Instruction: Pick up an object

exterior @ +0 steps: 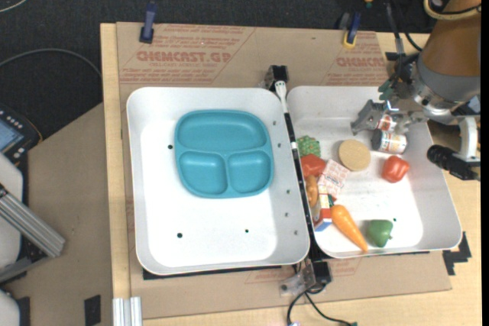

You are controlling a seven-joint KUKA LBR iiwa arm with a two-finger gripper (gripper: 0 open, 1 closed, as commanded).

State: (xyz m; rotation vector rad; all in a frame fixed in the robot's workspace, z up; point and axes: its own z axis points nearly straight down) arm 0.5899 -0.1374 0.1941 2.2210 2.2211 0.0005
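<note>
My gripper [384,121] hangs low over the back right part of the right bin [428,233], under the orange band of the arm [451,19]. A small white and red can [394,143] lies right beneath it, partly covered by the gripper's grey body. Just in front of the can are a tan round disc [354,155] and a red pepper [394,169]. Along the bin's left wall lie a green leafy toy [308,144], a red piece [312,164] and a white and red packet [333,178]. An orange carrot [348,224] and a green pepper [379,232] sit at the front.
The left bin [160,240] holds a blue divided plate [225,151]. A black clamp [277,77] sits at the back where the two bins meet. Cardboard [191,50] lies under both bins, with blue clips at its far edge.
</note>
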